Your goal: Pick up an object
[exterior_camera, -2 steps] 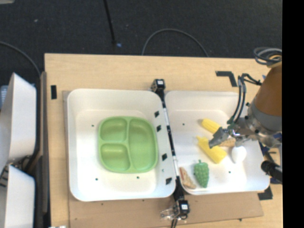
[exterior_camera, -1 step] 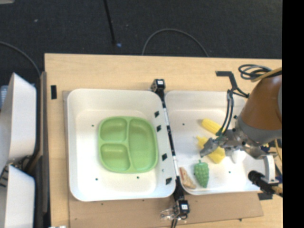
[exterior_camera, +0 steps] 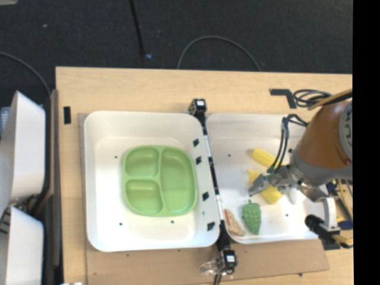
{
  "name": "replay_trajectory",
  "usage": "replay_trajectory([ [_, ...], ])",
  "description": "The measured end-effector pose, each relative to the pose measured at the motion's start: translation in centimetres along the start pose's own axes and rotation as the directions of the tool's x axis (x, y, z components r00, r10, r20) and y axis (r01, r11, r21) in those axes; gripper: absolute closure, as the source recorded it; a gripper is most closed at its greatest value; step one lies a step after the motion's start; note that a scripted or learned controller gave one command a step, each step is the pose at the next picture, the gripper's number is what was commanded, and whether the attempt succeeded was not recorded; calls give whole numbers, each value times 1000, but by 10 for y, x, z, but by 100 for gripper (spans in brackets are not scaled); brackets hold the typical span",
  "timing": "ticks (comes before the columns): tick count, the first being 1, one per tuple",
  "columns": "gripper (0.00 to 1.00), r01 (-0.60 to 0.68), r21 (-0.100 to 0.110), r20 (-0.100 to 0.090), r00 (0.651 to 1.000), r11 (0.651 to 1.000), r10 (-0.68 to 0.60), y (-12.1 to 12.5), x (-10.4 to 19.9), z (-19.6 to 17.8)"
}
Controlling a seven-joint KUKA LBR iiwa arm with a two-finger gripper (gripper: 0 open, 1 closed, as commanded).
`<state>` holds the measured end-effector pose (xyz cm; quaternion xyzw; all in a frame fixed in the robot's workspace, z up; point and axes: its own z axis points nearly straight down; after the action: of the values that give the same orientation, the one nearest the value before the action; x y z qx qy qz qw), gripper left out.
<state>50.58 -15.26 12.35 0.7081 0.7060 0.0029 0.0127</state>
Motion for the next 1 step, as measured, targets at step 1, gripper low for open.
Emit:
replay_trajectory([
  [1, 100, -9, -8, 6, 1000, 1000, 9, 2, -4, -14],
])
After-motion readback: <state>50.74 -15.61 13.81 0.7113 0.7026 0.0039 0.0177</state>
